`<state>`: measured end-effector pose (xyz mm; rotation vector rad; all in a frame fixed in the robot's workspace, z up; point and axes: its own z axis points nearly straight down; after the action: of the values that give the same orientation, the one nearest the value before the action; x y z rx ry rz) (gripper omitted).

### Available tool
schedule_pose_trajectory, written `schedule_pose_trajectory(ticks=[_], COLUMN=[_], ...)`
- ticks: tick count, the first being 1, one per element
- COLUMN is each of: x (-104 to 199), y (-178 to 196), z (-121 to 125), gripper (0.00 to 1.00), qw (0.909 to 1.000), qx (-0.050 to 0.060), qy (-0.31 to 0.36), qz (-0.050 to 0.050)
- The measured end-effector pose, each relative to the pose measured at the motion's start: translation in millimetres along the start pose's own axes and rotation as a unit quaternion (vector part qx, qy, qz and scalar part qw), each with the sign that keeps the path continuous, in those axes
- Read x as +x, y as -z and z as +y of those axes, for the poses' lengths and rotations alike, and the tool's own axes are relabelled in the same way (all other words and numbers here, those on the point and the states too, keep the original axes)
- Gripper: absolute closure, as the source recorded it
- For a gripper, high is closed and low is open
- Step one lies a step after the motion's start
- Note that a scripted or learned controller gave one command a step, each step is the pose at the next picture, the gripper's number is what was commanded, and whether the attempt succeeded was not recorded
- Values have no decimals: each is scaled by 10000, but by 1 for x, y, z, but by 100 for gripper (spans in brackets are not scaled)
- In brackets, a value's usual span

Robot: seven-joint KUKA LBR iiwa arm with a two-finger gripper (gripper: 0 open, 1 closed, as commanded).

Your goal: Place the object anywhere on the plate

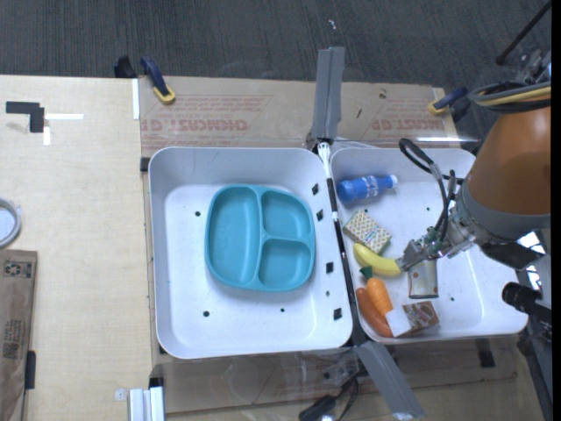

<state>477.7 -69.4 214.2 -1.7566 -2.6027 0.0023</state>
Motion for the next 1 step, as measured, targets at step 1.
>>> schedule_pose_trajectory(ticks=[1], x=[61], y=[34], z=[26], gripper=[100], qw=[9819], qx=[-19], qy=[1895], qz=[-15])
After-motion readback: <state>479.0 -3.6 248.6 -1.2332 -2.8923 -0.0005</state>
